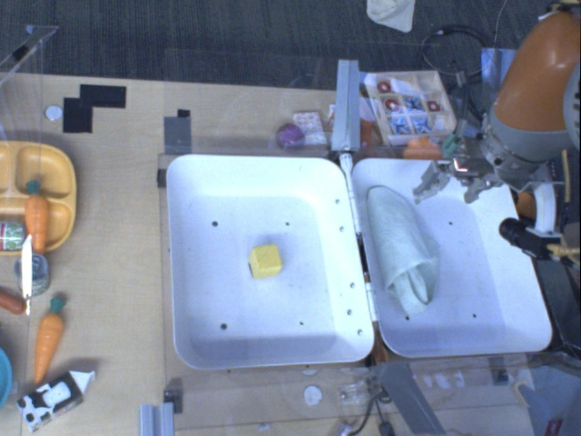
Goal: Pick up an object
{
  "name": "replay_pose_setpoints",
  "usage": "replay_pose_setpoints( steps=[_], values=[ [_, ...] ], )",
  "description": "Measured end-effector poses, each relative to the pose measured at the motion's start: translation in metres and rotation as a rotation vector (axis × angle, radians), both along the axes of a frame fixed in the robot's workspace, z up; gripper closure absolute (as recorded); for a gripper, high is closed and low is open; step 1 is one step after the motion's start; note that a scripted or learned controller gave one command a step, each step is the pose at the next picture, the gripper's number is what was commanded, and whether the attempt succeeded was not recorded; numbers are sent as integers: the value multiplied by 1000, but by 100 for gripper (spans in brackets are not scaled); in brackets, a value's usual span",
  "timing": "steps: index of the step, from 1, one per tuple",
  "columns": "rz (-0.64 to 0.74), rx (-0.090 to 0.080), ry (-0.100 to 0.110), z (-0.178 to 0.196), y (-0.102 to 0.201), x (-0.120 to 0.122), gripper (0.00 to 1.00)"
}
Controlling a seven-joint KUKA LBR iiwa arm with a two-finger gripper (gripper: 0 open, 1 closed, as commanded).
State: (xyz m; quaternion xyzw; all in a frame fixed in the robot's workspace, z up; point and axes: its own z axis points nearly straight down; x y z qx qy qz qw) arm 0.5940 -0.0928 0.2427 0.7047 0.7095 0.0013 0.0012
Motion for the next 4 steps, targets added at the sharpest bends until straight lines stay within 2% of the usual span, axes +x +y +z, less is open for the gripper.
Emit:
replay_pose_setpoints(
  steps=[1,2,3,4],
  values=[
    [127,-1,-3,-42,-11,-30,0],
    [342,-1,-1,-134,-12,-66,0],
    [391,-9,-24,-150,-9,-99,0],
    [394,-10,-32,-137,-7,-95,100]
  ],
)
